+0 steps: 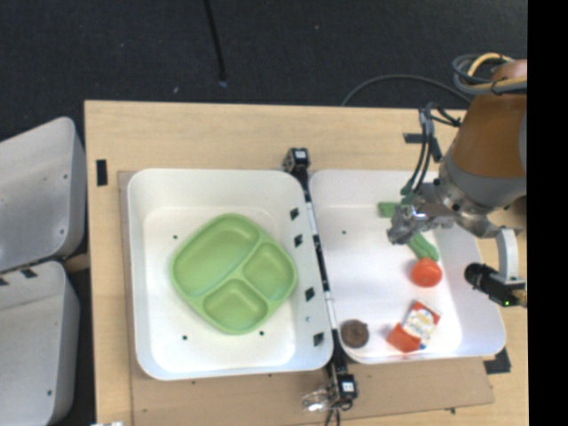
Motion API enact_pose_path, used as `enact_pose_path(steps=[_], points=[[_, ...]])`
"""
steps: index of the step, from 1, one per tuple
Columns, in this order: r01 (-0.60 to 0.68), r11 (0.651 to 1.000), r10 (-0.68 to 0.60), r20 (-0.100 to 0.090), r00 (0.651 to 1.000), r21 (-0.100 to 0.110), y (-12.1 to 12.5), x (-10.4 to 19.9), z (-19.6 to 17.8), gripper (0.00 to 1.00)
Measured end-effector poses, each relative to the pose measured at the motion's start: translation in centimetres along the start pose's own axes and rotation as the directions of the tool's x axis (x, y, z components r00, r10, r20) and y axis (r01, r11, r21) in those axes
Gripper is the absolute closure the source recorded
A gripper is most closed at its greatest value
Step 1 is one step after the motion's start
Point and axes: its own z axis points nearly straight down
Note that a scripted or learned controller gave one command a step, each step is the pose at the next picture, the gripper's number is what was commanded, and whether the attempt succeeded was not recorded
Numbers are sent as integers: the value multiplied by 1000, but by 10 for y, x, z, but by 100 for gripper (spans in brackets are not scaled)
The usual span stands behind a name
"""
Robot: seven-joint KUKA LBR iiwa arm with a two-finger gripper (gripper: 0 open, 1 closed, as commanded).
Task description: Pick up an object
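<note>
My gripper (406, 230) hangs low over the upper middle of the right bin (355, 202). A long green object (388, 209) lies slantwise under it, with one end showing up-left of the gripper and the other down-right. An orange-red round object (427, 273) sits just below and to the right of the gripper. A red and white packet (414, 327) lies near the bin's front edge. A small brown round piece (355, 333) rests in the front left corner.
The left bin (151, 202) holds a green divided plate (233, 272). A raised divider with black clips (312, 247) runs between the two bins. The left half of the right bin is bare white floor.
</note>
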Motion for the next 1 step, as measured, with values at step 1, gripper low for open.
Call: enact_pose_path(steps=[1], points=[[5,1000,-5,-2,1000,3,23,52,-3,100]])
